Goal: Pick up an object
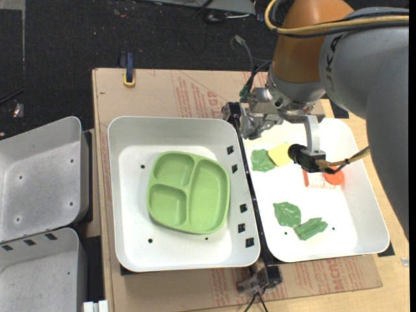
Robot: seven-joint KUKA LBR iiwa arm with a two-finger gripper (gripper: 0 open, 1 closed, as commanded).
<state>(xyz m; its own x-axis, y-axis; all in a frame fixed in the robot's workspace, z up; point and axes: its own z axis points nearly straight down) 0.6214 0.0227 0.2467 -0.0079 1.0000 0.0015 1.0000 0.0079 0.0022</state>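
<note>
My gripper (255,127) hangs over the far left corner of the right bin (364,233), under the grey wrist with its orange band. Just in front of it lie a small green piece (262,160) and a yellow object (279,153), side by side on the bin floor. An orange-red object (334,177) rests further right, next to a pale pinkish piece (316,181). Two more green pieces, a leafy one (286,212) and a longer one (310,228), lie toward the front of the same bin. I see nothing held in the gripper.
The left bin (130,142) holds a light green divided plate (189,192). The rim between the two bins runs just left of the gripper. Grey trays (39,168) sit off the bench at the far left.
</note>
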